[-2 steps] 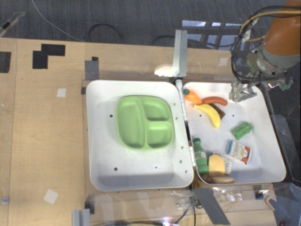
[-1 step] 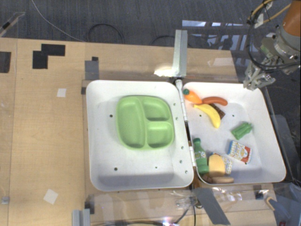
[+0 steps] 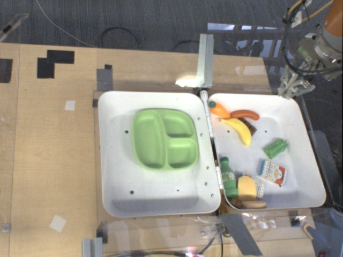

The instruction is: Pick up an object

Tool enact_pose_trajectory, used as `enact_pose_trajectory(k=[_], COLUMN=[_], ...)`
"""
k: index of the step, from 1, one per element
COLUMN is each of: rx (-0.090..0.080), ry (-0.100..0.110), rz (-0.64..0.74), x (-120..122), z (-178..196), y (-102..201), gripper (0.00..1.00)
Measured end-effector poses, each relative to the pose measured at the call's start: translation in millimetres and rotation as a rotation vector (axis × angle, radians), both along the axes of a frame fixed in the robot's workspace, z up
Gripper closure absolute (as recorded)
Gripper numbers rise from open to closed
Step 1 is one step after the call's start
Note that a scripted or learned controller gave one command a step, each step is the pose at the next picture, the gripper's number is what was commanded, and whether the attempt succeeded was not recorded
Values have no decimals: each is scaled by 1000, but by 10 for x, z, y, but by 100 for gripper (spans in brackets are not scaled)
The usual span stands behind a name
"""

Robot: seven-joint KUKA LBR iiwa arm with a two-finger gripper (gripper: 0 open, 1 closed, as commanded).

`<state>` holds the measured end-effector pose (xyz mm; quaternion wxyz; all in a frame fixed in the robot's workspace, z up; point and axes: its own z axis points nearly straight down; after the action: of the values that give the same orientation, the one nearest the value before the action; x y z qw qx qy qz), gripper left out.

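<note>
Above the right bin's far right corner, camera view: gripper hangs over the rim, nothing between its fingers; they look slightly spread, with small tips blurred against the frame.

No target is fixed by the task. Candidates all lie in the right bin. Toy banana sits near the bin's far left corner, with a toy carrot and a red sausage-shaped toy just beyond it. Green block lies alone near the bin's centre. Small printed carton sits nearer the front. Green bottle lies against the bin's left wall, touching a yellow wedge.

Judgement: all look like light, hollow plastic or card, stiff and smooth, likely to slip under a skewed pinch. Green block is best isolated; grip across its short sides. Banana: take mid-body, across the curve.

Left bin holds a green divided plate.

Hard to read: a brown object at the right bin's front edge below the wedge, partly cut off; carton print illegible.
</note>
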<state>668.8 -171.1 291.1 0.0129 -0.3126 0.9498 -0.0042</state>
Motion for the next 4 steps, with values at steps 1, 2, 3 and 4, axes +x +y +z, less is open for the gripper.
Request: enact_pose_trajectory(k=[1, 2, 3, 4], rx=[-9, -10, -17, -19], ry=[14, 19, 5, -6], rz=[457, 814, 812, 809], x=[18, -132, -99, -74], z=[1, -664, -497, -355], y=[-343, -330, -321, -308], gripper=[100, 100, 100, 100])
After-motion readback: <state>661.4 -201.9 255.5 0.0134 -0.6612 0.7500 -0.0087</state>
